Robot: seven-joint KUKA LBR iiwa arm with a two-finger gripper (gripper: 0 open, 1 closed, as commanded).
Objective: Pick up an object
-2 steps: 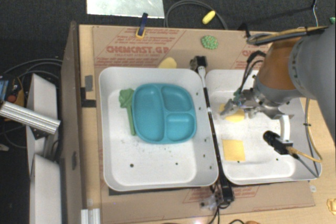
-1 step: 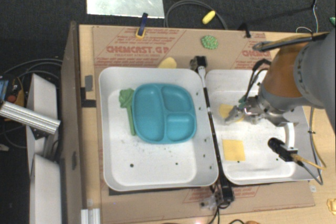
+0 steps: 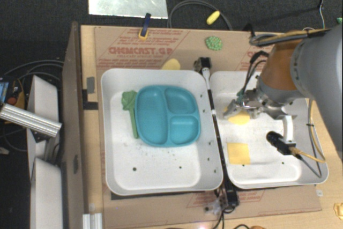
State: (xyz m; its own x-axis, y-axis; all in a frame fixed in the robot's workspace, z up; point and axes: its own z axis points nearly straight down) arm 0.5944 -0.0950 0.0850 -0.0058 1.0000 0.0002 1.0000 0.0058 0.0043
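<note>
Hovering low in the right bin [image 3: 300,171], the claw [image 3: 239,108] sits just above a small yellow lump [image 3: 239,119] near that bin's left wall; whether it is released or clenched, I cannot tell. Judging by looks, the lump is light, rounded, perhaps slippery, best pinched across its middle.

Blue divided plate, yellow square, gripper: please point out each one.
blue divided plate [image 3: 167,115], camera view, its middle.
yellow square [image 3: 238,153], camera view, its flat top.
gripper [image 3: 239,107], camera view, its tip.
</note>
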